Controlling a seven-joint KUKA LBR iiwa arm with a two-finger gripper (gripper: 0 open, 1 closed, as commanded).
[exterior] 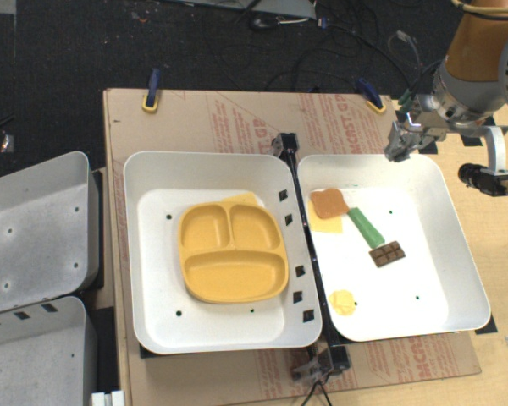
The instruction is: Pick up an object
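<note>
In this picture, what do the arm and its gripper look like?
The arm is grey with a broad orange band above the wrist. Its wrist section is silver-grey metal. The gripper is small, grey and metallic, with dark thin cables looping near it.

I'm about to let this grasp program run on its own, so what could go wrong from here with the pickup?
The gripper hangs over the right bin's far rim, so a straight descent might strike the rim instead of an object. The brown piece overlaps a yellow slice and sits beside the green stick, so a grasp there may catch two things. The yellow disc looks flat and could slip from the fingers.
</note>
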